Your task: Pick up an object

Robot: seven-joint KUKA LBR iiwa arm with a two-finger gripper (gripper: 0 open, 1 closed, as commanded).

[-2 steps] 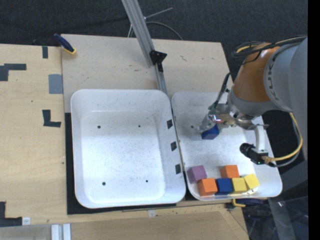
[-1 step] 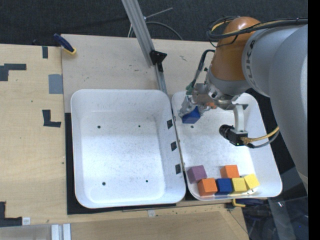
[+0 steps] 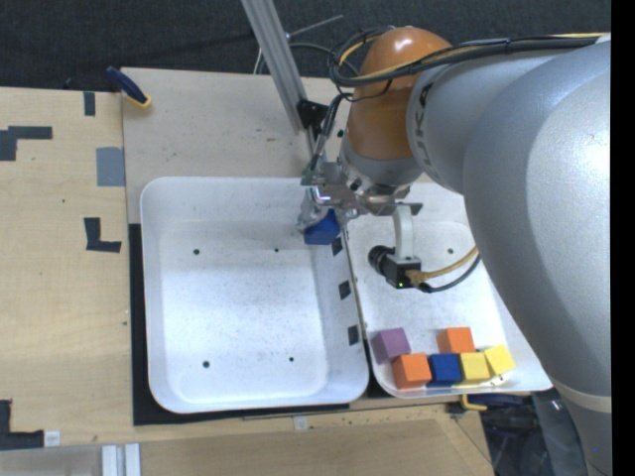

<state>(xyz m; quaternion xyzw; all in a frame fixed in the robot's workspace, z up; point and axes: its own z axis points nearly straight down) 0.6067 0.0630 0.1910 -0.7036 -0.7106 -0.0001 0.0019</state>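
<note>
The tool (image 3: 323, 209) is clamped on a blue block (image 3: 321, 230), lifted over the left bin (image 3: 159, 266); the pick looks done. Other blocks (image 3: 442, 360) remain in the right bin (image 3: 451, 236).

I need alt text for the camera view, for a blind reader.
A grey and orange robot arm holds its gripper, with a blue block at its tip, over the left bin's right edge. Six coloured blocks lie in the right bin.
</note>
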